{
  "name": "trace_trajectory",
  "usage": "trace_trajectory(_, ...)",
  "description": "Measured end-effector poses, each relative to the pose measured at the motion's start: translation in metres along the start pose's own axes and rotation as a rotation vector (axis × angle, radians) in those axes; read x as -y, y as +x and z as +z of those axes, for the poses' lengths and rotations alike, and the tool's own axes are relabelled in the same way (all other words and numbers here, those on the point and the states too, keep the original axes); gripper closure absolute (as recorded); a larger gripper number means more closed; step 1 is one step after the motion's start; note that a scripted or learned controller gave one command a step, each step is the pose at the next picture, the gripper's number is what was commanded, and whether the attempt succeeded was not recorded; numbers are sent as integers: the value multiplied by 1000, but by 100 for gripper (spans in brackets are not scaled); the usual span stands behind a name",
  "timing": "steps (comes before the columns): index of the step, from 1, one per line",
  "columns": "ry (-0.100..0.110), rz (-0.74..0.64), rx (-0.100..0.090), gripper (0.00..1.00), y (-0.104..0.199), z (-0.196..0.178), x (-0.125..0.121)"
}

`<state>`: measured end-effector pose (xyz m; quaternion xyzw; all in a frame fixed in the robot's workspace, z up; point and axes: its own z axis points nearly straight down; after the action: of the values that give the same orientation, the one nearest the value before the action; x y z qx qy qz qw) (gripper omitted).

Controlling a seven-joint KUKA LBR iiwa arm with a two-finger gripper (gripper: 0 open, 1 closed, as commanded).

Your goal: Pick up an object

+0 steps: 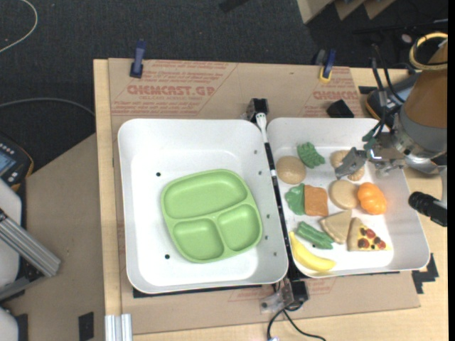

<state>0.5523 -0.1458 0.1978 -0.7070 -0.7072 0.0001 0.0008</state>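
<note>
Green divided plate [210, 213] sits by itself in the left bin [135, 190], three compartments, tilted a bit relative to the bin walls. All the toy food is piled in the right bin [412, 251]. Going roughly far to near: a dark green leafy piece [310, 154], a tan round bun [290, 169], then an orange-brown block [316, 200] with a green piece [295, 197] right against its left side. A pale round cookie-looking thing [344, 193] sits just beside an orange fruit [371, 197]. Nearer still there's a tan wedge [338, 225], a pizza slice [368, 239] with red dots, a dark green bean pod [315, 235], and a banana [310, 257] at the near left corner of that bin.

The arm comes in from the right, and the gripper [351, 163] is down over the far part of the right bin, just right of the leafy piece and above the cookie. Its grey fingers [348, 166] look closed together, low at the bin, and I honestly can't see any item pinched between them. Nothing is lifted; every item looks like it's lying on the bin floor.

Both bins rest on a brown cardboard-covered worktop [213, 84] with red print, held by a blue clamp [137, 57] at the far edge.
</note>
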Motion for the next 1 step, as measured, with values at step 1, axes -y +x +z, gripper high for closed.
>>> trace_trajectory(1,3,-1,-2,0,53,118,30)
